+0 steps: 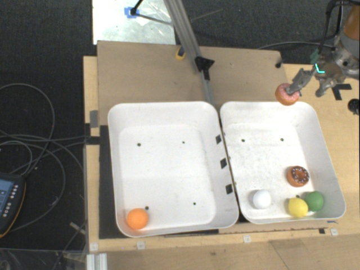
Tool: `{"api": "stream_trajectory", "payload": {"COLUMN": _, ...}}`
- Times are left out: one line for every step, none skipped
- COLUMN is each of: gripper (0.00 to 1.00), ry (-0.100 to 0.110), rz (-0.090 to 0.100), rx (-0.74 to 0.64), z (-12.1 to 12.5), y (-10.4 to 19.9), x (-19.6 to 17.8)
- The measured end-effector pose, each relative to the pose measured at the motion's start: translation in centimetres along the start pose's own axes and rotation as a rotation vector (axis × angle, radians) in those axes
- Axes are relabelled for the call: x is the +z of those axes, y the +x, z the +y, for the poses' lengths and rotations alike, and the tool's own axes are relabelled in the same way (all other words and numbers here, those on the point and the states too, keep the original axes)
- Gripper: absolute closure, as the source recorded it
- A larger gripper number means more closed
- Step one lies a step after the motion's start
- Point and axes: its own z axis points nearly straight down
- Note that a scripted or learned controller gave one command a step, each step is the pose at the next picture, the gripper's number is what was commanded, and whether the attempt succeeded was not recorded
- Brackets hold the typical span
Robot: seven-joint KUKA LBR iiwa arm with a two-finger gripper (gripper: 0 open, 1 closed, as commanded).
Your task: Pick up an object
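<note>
Above the far edge of the right bin [323, 129], near its far right corner, the gripper [293, 90] grasps a pink-frosted donut [287, 94] between its fingers, lifted clear of the bin floor. Along that bin's near edge sit a chocolate donut [297, 176], a white ball [261, 199], a yellow lemon [297, 207] and a green ball [315, 201]; an orange ball [137, 219] lies in the left bin's [115, 151] near left corner.

black cables [34, 145], tablet [8, 198], tripod leg [183, 24]

White bins [169, 114]; orange ball [136, 219]; pink-frosted doughnut [287, 94]; green ball [315, 201].
</note>
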Motion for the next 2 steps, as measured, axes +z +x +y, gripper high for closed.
{"api": "stream_trajectory", "payload": {"gripper": 0.0, "ry": -0.003, "rz": -0.002, "rx": -0.002, "z": 0.1, "y": 0.0, "x": -0.2}}
{"api": "stream_trajectory", "payload": {"gripper": 0.0, "ry": 0.0, "rz": 0.0, "rx": -0.001, "z": 0.7, "y": 0.7, "x": 4.5}}
